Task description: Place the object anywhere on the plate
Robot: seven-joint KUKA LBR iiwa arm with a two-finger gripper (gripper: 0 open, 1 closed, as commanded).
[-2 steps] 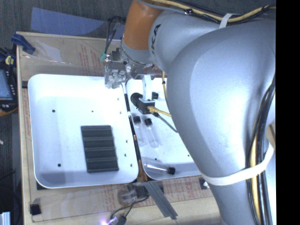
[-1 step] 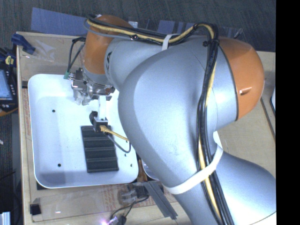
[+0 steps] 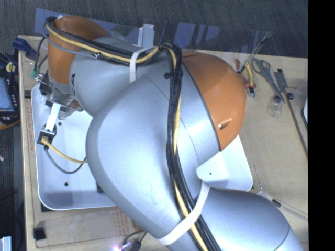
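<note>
Bench [image 3: 280,156] top is pale wood; scissors [image 3: 266,72] lie toward its upper right. My arm [image 3: 157,156] spans both bins and covers nearly all of the right bin [image 3: 242,167]. My gripper [image 3: 60,103] sits over the upper left corner of the left bin [image 3: 37,161]. I cannot tell whether it is apart or together, nor where the object or the plate lies.

The arm [image 3: 172,156] reaches in from the surface's near right corner and stretches across towards its far left. Its grey links lie broad and close under the camera, with an orange joint [image 3: 222,98] midway. The orange-banded wrist [image 3: 65,46] bends down near the left edge, with the end effector [image 3: 56,94] below it.
</note>
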